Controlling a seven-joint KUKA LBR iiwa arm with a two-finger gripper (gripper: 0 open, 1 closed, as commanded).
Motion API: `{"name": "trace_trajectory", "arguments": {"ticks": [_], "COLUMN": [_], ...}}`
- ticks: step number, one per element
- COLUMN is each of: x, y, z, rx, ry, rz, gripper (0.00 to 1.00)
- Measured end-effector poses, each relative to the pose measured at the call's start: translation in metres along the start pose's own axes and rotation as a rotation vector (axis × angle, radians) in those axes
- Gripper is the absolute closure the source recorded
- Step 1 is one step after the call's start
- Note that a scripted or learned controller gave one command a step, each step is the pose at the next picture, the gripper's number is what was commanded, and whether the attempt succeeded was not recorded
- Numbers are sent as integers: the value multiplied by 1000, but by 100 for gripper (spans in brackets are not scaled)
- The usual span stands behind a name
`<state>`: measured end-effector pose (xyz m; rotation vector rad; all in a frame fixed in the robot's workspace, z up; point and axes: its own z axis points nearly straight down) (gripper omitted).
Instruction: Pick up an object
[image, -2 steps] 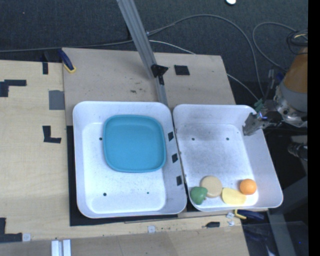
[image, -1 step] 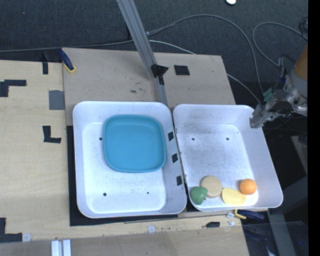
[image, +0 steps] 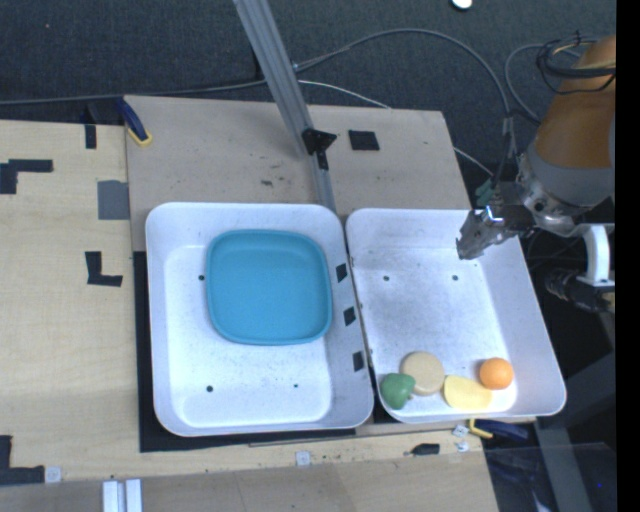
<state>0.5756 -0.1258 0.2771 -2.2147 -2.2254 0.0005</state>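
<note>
In the right bin, four small objects lie along the near edge: a green piece, a beige round piece, a yellow piece and an orange ball. My gripper hangs over the far right corner of that bin, well away from the objects and above the bin floor. Nothing shows between its fingers. The left bin holds a blue square plate.
A grey metal pole slants across the bench from the top down to the gap between the bins. Cables run over the dark floor behind the bench. Tape marks dot the wooden bench at left.
</note>
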Motion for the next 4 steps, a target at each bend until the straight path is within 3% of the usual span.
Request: {"name": "trace_trajectory", "arguments": {"ticks": [2, 4], "x": [100, 209], "y": [18, 12], "z": [30, 45], "rx": [0, 0], "ry": [0, -1], "rz": [1, 1], "gripper": [100, 100]}}
